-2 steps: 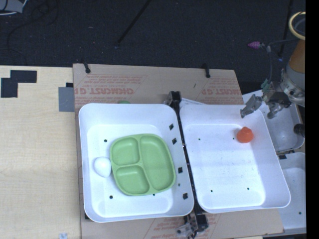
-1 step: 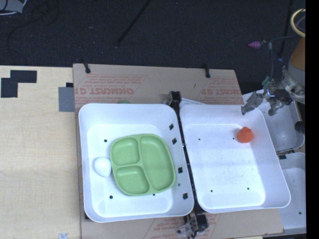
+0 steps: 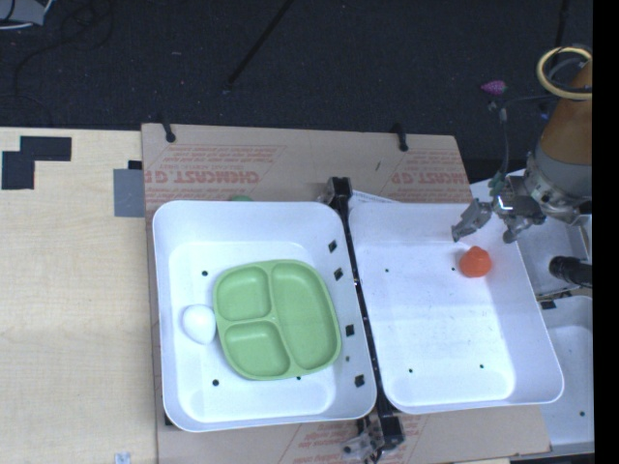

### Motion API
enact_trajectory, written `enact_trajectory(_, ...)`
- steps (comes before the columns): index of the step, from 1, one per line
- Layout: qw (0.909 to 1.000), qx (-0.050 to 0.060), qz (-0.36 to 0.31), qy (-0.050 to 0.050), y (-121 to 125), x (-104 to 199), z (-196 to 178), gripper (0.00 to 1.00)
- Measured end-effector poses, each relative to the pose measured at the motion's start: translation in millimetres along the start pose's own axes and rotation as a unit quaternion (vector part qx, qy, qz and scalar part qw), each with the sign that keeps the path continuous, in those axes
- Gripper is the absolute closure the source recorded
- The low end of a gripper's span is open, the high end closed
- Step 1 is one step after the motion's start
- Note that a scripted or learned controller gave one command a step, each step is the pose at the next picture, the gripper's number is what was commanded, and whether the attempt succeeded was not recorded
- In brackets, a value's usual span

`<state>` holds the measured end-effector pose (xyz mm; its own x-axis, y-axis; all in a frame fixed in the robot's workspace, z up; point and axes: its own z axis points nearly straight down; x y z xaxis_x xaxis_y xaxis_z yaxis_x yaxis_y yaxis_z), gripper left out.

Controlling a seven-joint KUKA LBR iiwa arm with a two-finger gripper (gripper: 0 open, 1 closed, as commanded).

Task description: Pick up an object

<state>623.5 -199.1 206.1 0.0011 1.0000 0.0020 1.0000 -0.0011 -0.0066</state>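
Orange ball (image 3: 474, 261): rests on the floor of the right bin (image 3: 435, 356), near its far right corner, apart from the bin walls.
Jaws: spread wide, nothing between them; both fingers angle downward above the far right rim of the right bin.
Gripper (image 3: 495, 222): positioned just above and beyond the orange ball, not touching it.
Arm (image 3: 566, 133): grey body with orange band, enters from the right side.
Left bin (image 3: 184, 230): holds a green divided tray (image 3: 276, 317) with three compartments, lying flat near the middle.
White ball (image 3: 199, 323): sits on the left bin floor, touching the left edge of the green divided tray.
Tabletop (image 3: 68, 288): pale wood surface, with cardboard sheet (image 3: 290, 167) beneath both bins.
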Motion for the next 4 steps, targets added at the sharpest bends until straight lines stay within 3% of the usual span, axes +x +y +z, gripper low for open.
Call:
enact_trajectory(2,1.0000,0.001,0.000,0.000,-17.4,-1.2,111.6,0.00)
enact_trajectory(3,1.0000,-0.002,0.000,-0.001,-15.9,-2.1,97.6,1.00)
enact_trajectory(4,1.0000,-0.004,0.000,-0.002,-11.8,-9.1,51.6,1.00)
